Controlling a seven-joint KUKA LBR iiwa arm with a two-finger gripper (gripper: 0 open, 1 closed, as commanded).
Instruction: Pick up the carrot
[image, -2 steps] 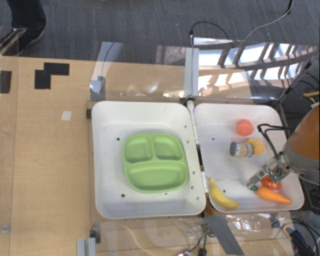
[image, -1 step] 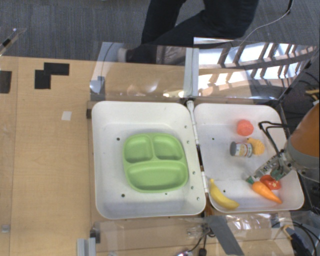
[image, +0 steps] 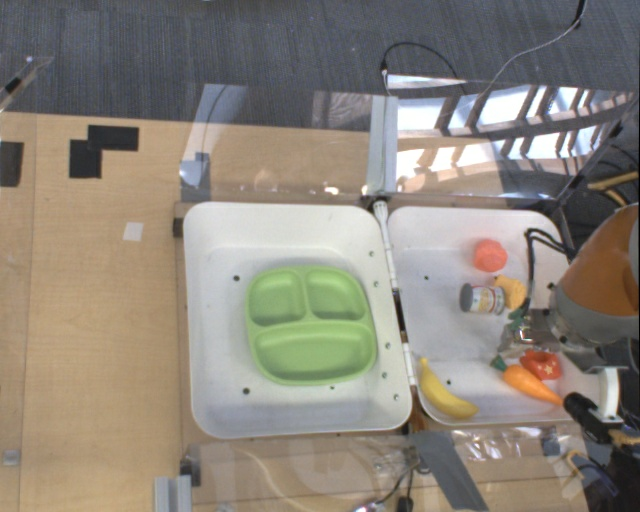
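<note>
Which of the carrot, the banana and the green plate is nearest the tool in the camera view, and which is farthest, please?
From the tool:
1. Carrot, in the right bin, just below the tool.
2. Banana, at the right bin's lower left corner.
3. Green plate, in the left bin, farthest.

Two bins side by side mid-frame: left bin holding a sectioned tray at its centre, right bin holding the rest. In right bin: ball upper middle, small jar lying just below it with a small fruit touching its right end, banana at lower left corner. Carrot lower right, tomato touching just above it, gripper just above-left of those, arm coming in from the right edge.
</note>
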